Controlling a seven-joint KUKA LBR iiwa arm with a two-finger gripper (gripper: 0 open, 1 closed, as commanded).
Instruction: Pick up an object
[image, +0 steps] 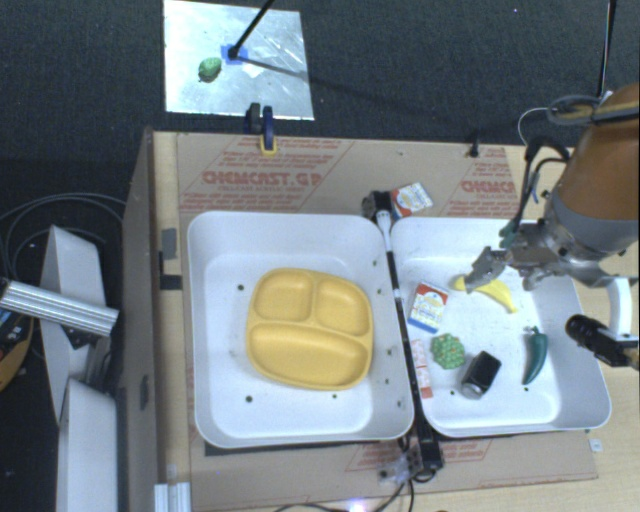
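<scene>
Fingers of the gripper look spread, dark prongs angled down toward the right bin's floor near its back edge, and nothing sits between them. Just beside the tips lies the banana, a small yellow toy in the back half of the right bin, its long axis running from the bin's centre divider side toward the front right corner (one end almost under the fingertips, the other pointing away). I cannot tell whether the fingertips touch it. It is the nearest object to the gripper, so I judge it the likely target; the fingers would need to straddle its short width, crossing that slanted axis, not run along it.

Further toward the front edge lie a small red-and-white carton, a green bumpy ball, a black cylinder and a green pepper, all apart from the banana. The left bin holds a yellow divided plate.
</scene>
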